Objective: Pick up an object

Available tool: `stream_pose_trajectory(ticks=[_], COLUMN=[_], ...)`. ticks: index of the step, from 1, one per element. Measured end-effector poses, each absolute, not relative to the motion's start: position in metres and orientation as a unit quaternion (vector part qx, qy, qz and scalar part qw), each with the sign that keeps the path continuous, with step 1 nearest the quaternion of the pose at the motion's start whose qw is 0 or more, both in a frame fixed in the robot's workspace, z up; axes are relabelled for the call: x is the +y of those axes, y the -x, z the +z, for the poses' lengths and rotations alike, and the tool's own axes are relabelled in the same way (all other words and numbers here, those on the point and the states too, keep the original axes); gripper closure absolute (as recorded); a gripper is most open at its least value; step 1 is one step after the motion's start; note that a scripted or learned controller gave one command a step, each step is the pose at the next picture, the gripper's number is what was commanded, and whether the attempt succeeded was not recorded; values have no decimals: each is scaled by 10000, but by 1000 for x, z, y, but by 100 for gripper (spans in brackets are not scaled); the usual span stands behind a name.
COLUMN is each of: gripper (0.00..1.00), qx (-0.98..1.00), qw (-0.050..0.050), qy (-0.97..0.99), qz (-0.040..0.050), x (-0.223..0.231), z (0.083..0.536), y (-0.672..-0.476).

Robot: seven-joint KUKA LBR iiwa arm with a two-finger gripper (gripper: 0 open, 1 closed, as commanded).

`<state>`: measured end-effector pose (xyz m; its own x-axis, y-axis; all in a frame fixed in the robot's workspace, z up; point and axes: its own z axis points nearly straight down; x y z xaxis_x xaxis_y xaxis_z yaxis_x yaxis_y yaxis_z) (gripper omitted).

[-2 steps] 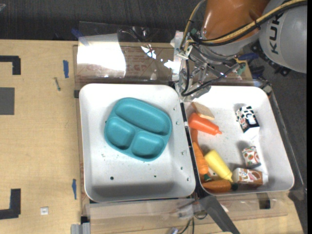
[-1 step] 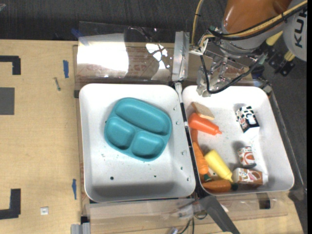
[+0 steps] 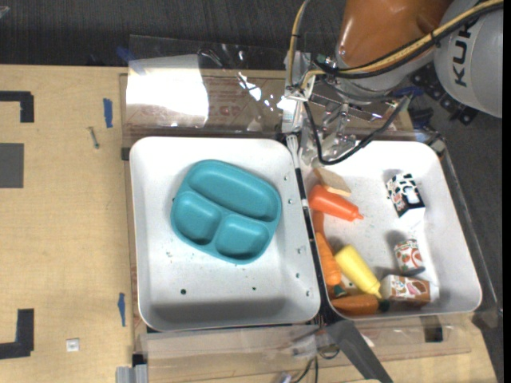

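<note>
Right now my end effector (image 3: 339, 130) hangs over the back left corner of the right bin (image 3: 455, 214), a tangle of metal and cables under my orange wrist, and I cannot tell how wide it stands or whether it holds anything. Just below it lies an orange bottle (image 3: 335, 204) near the bin's left wall, then a yellow bottle (image 3: 358, 268) further forward, and small cartons (image 3: 406, 191) toward the right. The left bin (image 3: 152, 278) carries a teal divided tray (image 3: 226, 210). I judge this the approach step; next I should drop straight onto the orange bottle and close around it
</note>
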<state>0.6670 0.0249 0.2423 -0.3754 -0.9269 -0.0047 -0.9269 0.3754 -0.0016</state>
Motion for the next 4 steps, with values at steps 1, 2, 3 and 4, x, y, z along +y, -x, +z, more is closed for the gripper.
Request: stream_pose_trajectory(ticks=[1,2,3,4], gripper=[100,100,100,100], qx=[8132,7132,6635,6332], qw=[41,16,67,28], qy=[5820,7010,7482,7739], qz=[7,16,-13,18], x=[91,130,183,230], z=[236,153,237,209], y=[-667,-625,-668,-582])
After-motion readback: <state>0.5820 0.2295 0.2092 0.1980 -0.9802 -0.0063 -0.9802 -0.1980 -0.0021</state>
